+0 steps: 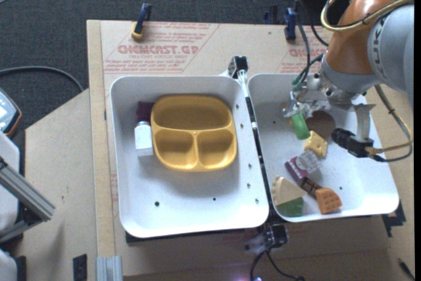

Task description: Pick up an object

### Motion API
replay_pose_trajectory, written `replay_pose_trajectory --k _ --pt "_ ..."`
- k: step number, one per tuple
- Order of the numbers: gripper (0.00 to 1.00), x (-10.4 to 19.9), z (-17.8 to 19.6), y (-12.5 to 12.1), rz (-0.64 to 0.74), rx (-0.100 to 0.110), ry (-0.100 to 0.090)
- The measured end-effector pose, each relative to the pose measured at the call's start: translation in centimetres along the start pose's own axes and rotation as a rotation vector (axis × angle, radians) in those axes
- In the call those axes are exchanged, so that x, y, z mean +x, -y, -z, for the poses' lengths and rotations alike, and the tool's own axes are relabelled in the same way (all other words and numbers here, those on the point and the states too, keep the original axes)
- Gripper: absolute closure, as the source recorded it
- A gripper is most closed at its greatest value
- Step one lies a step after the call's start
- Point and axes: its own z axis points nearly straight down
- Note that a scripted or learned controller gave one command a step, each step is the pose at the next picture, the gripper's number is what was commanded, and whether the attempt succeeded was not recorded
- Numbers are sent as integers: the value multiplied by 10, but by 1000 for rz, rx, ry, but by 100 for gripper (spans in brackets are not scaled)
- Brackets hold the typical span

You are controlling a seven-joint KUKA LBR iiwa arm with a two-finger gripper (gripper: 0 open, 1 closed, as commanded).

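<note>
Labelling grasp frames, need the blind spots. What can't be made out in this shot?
- Gripper in the right bin: the wrist covers the jaws; open or shut, and any contact with the green object, cannot be told.
- Dark purple item in the left bin: mostly behind the yellow divided tray and small white bottle.
- Clear plastic piece: too small and glary to identify.

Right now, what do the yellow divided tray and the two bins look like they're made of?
Yellow three-compartment tray: likely moulded plastic, matte to satin; uniform colour, rounded ridges, soft sheen. Left shallow white bin and right shallow white bin: probably thin formed plastic, smooth and slightly glossy, with rolled rims and small dark holes; painted metal can't be ruled out.
</note>
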Motion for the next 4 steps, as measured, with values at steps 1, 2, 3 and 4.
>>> replay_pose_trajectory --k 1,2,3,4 --pt "100 0 45 -7 1 -1 0" --pt "100 0 88 -9 1 -1 0" --pt "100 40 88 8 4 9 -3" --pt "100 89 97 28 5 9 -4"
